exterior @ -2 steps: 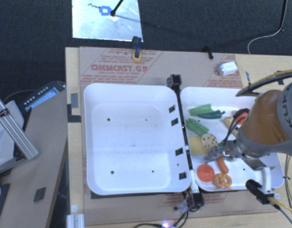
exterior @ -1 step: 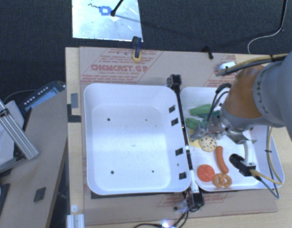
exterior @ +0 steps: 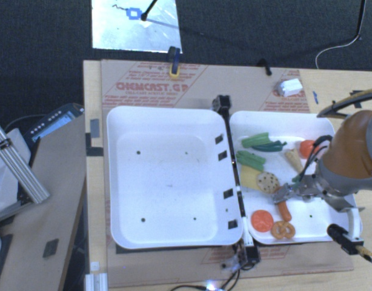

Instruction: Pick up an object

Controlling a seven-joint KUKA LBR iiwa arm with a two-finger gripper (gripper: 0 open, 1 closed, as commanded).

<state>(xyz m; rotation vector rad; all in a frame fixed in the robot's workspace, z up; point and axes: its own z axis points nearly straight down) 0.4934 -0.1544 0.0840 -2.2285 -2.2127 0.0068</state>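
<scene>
Left bin (exterior: 168, 180): a shallow white tray with bare floor, sitting on the cardboard-covered bench (exterior: 149, 86).
Right bin (exterior: 322, 121): holds a scatter of toy food.
Green pieces (exterior: 263, 142): lie near the far wall, another green piece (exterior: 251, 160) just below them.
Yellow piece (exterior: 251, 177): beside a speckled cookie (exterior: 268, 181).
Orange disc (exterior: 262, 220): near the front wall, a pretzel (exterior: 283, 229) just beside it.
Small sausage (exterior: 284, 210): lies just under the gripper.
Gripper (exterior: 285, 192): low over the right bin's middle, touching or nearly touching the sausage; I cannot tell how its jaws stand.
Arm (exterior: 354, 156): reaches in from the right, orange band showing.
</scene>
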